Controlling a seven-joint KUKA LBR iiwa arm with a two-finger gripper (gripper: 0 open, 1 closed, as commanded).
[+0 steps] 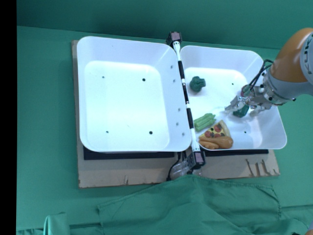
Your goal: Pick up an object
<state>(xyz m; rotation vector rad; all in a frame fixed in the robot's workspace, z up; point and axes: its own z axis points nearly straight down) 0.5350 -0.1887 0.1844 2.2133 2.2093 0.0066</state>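
End effector (243,106) low in the right-hand shallow white plastic bin (266,140), metal fingers (234,104) spread on either side of a small dark teal object (240,112) that sits between them toward the bin's right, though whether truly gripped cannot be told. Left of it, well apart: dark green broccoli floret (197,83) farther back, light green ridged bean bundle (204,121) nearer, and just beside that, toy pizza slice (216,130) touching an orange croissant-like pastry (216,142) near the front wall. Left-hand white bin (93,58) alongside, both on brown cardboard sheet (107,176) over the green-clothed desk (44,106).
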